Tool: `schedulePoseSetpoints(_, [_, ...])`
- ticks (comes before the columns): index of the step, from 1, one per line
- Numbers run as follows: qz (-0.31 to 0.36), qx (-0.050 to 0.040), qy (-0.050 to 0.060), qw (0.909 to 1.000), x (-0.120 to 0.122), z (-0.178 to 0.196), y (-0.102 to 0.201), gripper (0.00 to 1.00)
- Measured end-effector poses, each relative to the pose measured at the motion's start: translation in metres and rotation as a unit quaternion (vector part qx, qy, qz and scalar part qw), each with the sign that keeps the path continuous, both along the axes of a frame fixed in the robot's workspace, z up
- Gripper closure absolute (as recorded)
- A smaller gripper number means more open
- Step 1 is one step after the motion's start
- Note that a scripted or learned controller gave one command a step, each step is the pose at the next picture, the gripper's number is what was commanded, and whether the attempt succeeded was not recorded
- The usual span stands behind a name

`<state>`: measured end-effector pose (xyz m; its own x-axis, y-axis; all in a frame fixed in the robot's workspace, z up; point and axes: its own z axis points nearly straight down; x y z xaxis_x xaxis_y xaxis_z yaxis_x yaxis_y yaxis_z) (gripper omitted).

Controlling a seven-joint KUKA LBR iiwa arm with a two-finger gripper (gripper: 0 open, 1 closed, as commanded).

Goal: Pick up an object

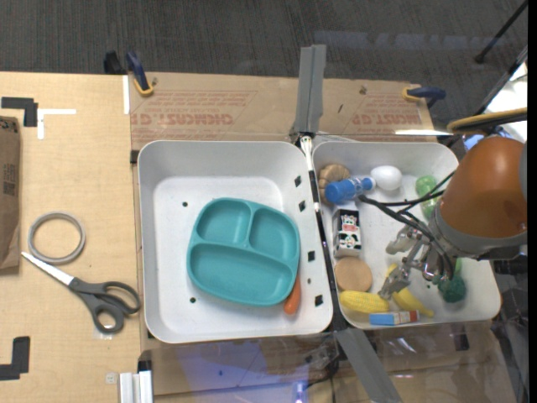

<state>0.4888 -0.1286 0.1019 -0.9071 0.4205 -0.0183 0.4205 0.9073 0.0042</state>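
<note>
Camera view puts your arm (pixel 491 193) coming in from the right over the right bin (pixel 478 305), its orange band hanging above that bin's right half and the grey wrist angled down and to the left beneath it. Your gripper (pixel 401 277) sits low in the bin's front half, pointing down-left. Cables and metal parts crowd the tip, so you cannot tell how it is set, and nothing can be seen caught in it.

Look just below the gripper: a yellow banana (pixel 413 301) lies right under the tip, whether touching or not is unclear. A yellow corn cob (pixel 364 301) lies just left of that, with a marker pen (pixel 393 317) along the front wall beneath both. A tan round disc (pixel 352 273) rests to the gripper's left, and a black-and-white carton (pixel 348 230) lies behind the disc. Further back you have a blue bottle (pixel 346 189), a white egg (pixel 386 177) and a brown lumpy toy (pixel 333 174). A dark green piece (pixel 453 289) lies to the gripper's right, near the wrist.

Over in the left bin (pixel 159 250) a teal divided plate (pixel 243 251) lies flat, with an orange carrot (pixel 292 297) against its front right edge, well apart from the gripper. On the bench to the left lie scissors (pixel 88 292) and a tape roll (pixel 56 236).
</note>
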Motion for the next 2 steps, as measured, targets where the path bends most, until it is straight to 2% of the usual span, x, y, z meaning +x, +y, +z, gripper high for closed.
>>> schedulePoseSetpoints(1, [0.0, 0.0008, 0.002, 1.0, 0.0, 0.008, 0.0, 1.0])
schedulePoseSetpoints(2, [-0.04, 0.0013, 0.007, 0.9992, 0.039, 0.067, -0.075, 1.0])
